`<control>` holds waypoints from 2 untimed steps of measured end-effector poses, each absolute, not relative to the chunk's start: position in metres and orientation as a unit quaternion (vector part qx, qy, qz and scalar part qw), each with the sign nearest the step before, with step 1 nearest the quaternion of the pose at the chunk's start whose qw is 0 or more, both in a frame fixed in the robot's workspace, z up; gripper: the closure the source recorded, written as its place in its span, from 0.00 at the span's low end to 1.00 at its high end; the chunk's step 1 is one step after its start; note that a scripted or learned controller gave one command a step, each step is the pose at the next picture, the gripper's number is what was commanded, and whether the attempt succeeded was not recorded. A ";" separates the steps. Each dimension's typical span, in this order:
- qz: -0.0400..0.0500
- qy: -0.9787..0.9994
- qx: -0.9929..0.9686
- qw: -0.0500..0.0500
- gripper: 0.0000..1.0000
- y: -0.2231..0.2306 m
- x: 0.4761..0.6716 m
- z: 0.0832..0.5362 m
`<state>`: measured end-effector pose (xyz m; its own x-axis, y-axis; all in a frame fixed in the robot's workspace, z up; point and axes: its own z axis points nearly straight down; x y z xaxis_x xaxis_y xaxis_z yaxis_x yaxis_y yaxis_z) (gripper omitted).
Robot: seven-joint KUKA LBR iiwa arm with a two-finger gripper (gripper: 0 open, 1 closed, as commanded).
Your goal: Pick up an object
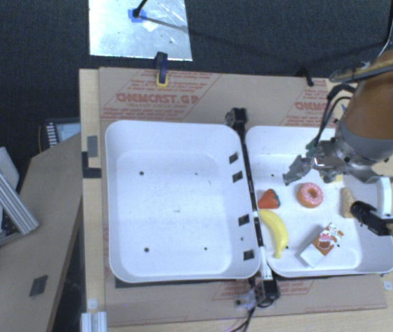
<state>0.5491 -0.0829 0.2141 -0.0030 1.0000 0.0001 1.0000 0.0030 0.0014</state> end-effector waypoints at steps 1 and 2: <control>0.002 0.709 0.705 0.002 1.00 -0.083 0.550 0.225; 0.000 0.709 0.705 0.000 1.00 -0.086 0.598 0.077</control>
